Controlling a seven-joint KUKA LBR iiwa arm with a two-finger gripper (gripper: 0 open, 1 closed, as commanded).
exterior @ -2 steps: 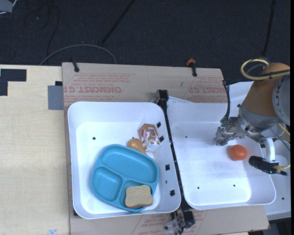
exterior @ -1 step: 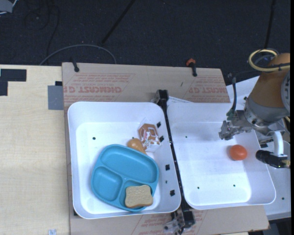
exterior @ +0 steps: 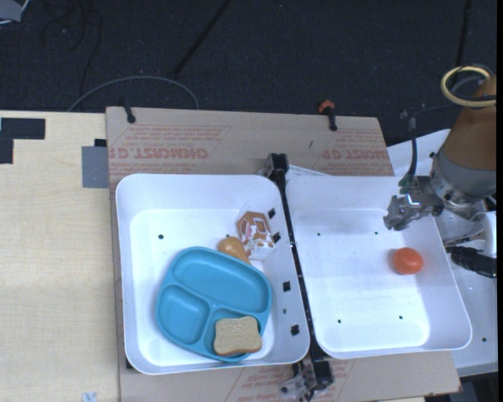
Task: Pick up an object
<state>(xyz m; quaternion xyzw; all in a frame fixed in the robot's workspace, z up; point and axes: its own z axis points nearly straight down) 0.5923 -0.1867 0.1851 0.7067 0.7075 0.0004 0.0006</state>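
Pincer (exterior: 400,213) hanging over the right bin (exterior: 352,325), orange ball (exterior: 408,260) lying loose just near of it.

In the camera view the ball rests on the floor of the right bin toward its right wall, apart from the pincer; whether the pincer is released or clenched cannot be told. The left bin (exterior: 142,224) holds a blue sectioned tray (exterior: 205,296) with a bread slice (exterior: 237,336) in its near corner, plus a yellowish item (exterior: 232,247) and a small patterned packet (exterior: 256,229) at the tray's far edge. Nothing lies between pincer and ball.

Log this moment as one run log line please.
gripper above right bin | orange ball loose nearby | blue tray in left bin
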